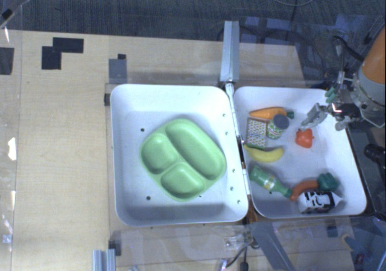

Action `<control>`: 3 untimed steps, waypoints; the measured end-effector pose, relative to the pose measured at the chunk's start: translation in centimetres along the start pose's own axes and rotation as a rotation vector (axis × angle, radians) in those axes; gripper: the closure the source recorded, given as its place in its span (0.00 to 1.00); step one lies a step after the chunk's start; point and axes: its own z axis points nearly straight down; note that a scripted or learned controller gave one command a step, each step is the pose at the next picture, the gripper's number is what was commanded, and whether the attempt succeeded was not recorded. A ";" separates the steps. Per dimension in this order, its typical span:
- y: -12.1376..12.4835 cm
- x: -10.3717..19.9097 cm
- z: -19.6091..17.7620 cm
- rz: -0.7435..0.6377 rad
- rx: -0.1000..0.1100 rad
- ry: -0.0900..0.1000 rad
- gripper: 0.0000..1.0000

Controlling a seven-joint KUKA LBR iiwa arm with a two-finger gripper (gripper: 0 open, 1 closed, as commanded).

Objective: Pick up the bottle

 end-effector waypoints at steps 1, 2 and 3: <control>-5.4 5.3 15.4 0.133 0.002 0.001 0.00; -5.4 5.3 15.4 0.134 0.001 0.001 0.00; -5.9 5.7 16.2 0.486 -0.013 0.003 0.00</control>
